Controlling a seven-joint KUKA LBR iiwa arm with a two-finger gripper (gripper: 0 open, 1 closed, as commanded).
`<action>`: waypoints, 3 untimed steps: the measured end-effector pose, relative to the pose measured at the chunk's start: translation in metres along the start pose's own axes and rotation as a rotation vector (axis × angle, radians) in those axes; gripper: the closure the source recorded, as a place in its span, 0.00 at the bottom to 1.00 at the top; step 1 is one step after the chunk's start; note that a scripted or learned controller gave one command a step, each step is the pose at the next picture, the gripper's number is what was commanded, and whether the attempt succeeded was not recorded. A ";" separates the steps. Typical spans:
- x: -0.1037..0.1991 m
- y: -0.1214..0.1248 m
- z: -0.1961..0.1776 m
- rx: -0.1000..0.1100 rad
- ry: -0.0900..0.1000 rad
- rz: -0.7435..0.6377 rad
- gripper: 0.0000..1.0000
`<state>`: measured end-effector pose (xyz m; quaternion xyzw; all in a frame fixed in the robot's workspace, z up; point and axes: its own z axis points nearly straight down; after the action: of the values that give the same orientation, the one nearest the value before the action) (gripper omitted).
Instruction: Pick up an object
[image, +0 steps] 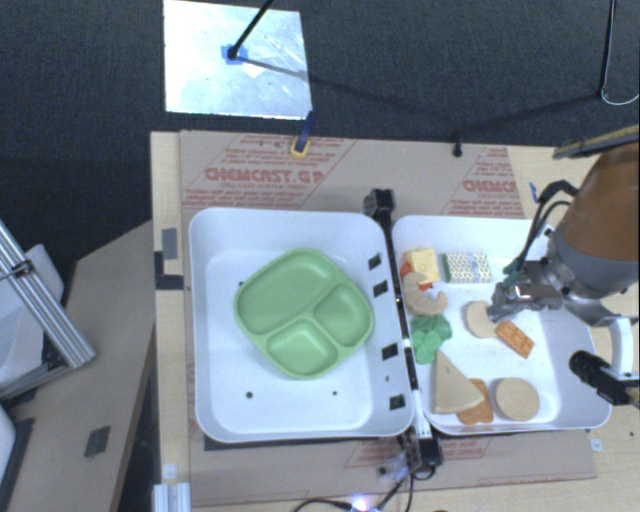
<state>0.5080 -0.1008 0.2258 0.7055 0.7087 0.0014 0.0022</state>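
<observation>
Claw: the claw (512, 297) hangs low inside the right bin, at the end of the grey arm with the orange band that comes in from the right; how far it is spread cannot be told, as the dark metal parts blur together.
Landmark: the right bin (575, 415), one of two shallow white bins side by side on the desk (120, 300).
Round slice: a pale round slice (479, 321) lies near the middle of the right bin, just below and left of the claw, touching or nearly touching it.
Orange piece: an orange rectangular piece (514, 338) lies just under the claw, tilted.
Yellow block: a yellow block (423, 265) sits in the upper left corner of the right bin.
Speckled block: a pale block with coloured dots (467, 266) lies beside the yellow block, along the bin's far wall.
Green lump: a green lump (430, 336) sits against the bin's left wall, about halfway down.
Wedge: a tan wedge (453, 384) lies in the bin's lower left part.
Tan disc: a tan disc (517, 399) lies near the bin's front wall, right of the wedge.
Left bin: the left bin (215, 400) holds a green divided plate (303, 312).
</observation>
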 end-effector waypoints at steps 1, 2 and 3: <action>0.053 0.026 -0.007 0.000 0.002 -0.006 1.00; 0.099 0.037 -0.010 0.001 0.003 -0.005 1.00; 0.152 0.047 0.009 0.005 0.003 -0.005 1.00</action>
<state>0.5539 0.0510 0.2170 0.7037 0.7105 0.0007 -0.0008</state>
